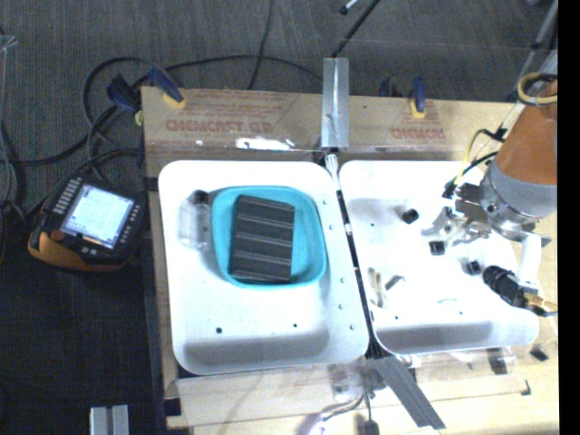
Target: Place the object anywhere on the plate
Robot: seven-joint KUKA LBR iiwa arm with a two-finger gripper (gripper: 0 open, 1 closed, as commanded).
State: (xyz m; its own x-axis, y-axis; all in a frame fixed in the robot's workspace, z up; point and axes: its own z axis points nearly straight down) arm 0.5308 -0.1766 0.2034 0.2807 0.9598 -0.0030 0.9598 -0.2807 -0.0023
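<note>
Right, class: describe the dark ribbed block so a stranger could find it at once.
Start at the left white bin. Inside it sits a blue plate, and the dark ribbed block lies on that plate. A clear bottle lies just left of the plate, but the block alone is dark grey, rectangular and grooved.

Dark carpet point(54, 361), black cables point(100, 134), wooden bench point(272, 116), handheld pendant point(86, 220).
</note>
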